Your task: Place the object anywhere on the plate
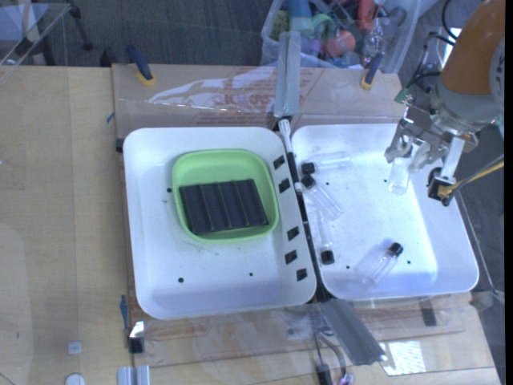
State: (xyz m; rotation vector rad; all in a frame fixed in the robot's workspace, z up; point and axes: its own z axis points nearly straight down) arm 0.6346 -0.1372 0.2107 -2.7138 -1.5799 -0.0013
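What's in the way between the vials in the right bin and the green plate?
The raised rims where the two bins meet, with black clips along them, lie between the clear vials and the green plate. A dark ridged block already covers much of the plate. Nothing taller intervenes.

A clear tub (pixel 345 14) of bright jumbled items, perhaps toys, stands behind two white bins (pixel 152 287), with blue-handled clamps (pixel 140 65) nearby. Crumpled clear plastic sheet (pixel 216 95) lies along the bench's far edge.
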